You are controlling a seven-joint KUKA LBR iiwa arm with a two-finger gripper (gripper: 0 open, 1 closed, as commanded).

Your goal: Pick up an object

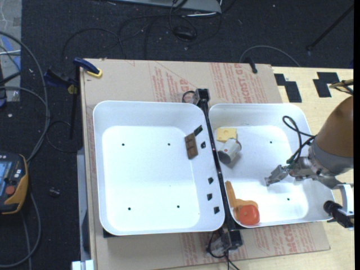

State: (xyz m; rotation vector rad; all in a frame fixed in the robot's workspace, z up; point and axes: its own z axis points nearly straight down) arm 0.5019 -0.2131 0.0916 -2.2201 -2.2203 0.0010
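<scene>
My gripper [274, 177] hangs over the middle of the right bin [292, 117], reaching in from the right below the orange band of the arm [339, 135]. It points left and stands apart from every object. A yellow block [226, 134] lies at the bin's upper left, with a grey cylinder [230, 151] just below it. An orange and red toy [245, 209] rests in the near left corner. In the left bin [112, 117] a brown bar [191, 147] and a small dark piece [197, 131] lie against the right wall.
A black divider [212, 162] with clips runs between the two bins. Cables loop over the right bin's far right corner [292, 125]. The bins sit on a cardboard sheet [169, 77]; a blue and yellow clamp [88, 67] lies at its far left corner.
</scene>
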